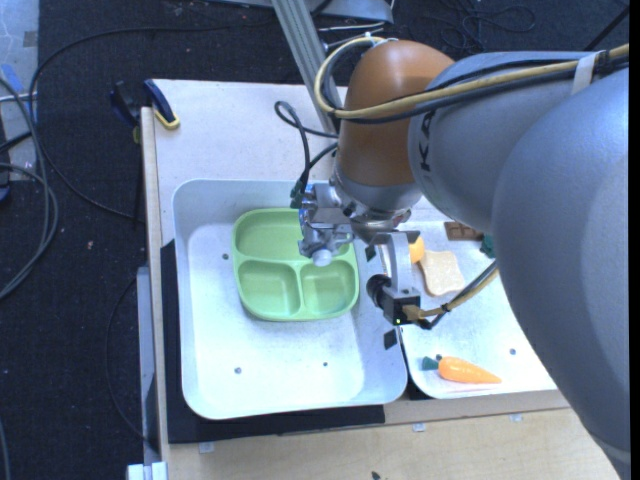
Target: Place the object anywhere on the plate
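In the left bin (200,368) a green plate (290,268) with three compartments lies toward the bin's far right corner. The gripper (322,251) hangs over the plate's right edge, at the divider of the far compartment; whether anything is held cannot be told. Right of it, in the right bin (520,368), a slice of toast (441,271) lies near the far edge, just beside the arm (480,118). An orange carrot (467,371) lies at that bin's near edge, well apart from the plate.
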Controlling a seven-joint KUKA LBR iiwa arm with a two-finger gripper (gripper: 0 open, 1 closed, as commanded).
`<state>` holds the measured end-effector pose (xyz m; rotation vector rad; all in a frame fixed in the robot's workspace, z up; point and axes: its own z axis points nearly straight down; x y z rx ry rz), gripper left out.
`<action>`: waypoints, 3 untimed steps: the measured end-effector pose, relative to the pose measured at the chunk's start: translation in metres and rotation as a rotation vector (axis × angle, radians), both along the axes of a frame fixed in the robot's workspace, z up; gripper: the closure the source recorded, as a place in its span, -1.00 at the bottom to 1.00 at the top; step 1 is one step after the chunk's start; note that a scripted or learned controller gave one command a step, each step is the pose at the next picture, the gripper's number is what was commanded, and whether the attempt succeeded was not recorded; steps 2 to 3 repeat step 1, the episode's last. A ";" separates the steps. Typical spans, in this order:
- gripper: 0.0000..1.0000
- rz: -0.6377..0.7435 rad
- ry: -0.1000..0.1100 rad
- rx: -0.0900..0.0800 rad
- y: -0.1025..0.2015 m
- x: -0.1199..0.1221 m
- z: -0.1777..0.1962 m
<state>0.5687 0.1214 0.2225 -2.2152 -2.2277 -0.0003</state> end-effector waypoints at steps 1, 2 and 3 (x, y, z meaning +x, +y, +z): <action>-1.00 -0.003 0.000 -0.001 -0.002 0.000 0.001; -1.00 -0.003 0.000 -0.001 -0.002 0.000 0.001; -1.00 -0.003 0.000 -0.001 -0.002 0.000 0.001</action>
